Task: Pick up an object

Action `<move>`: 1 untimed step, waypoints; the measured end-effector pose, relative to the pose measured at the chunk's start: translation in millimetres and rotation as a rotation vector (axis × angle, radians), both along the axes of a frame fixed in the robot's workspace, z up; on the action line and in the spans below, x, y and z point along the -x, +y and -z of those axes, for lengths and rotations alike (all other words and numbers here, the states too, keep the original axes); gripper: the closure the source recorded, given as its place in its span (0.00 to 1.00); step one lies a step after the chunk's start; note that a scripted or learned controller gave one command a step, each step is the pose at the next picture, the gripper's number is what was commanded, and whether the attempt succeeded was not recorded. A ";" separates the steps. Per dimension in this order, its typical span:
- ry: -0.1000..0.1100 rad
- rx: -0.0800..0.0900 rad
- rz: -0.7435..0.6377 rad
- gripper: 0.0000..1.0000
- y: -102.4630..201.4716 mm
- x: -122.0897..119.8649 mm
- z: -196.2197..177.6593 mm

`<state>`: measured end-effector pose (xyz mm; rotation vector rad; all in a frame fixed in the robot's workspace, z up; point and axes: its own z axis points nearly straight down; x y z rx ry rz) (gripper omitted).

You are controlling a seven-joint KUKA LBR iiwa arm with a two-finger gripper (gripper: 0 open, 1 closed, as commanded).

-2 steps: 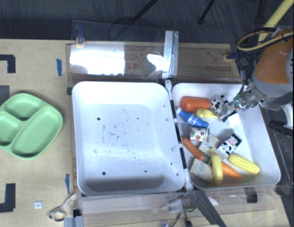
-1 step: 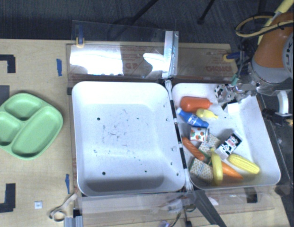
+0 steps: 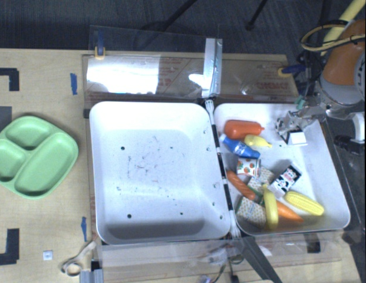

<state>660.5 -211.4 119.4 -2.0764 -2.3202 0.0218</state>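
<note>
gripper (image 3: 290, 124) above right bin (image 3: 324, 175) (toys leftward)

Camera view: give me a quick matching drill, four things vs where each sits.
Things:
1. green tray
2. orange sausage
3. corn cob
4. gripper

Places:
A. near right corner of right bin
B. on the bench, left of both bins
C. above far right of right bin
D. far part of right bin, by the divider

Pairs: 1-B, 2-D, 3-A, 4-C

I see even, bright overhead light, strong glare on the clear panel (image 3: 148, 75), soft shadows, and slightly soft focus throughout.
</note>
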 end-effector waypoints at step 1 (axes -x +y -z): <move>-0.033 0.009 -0.003 1.00 91.3 -7.4 -99.9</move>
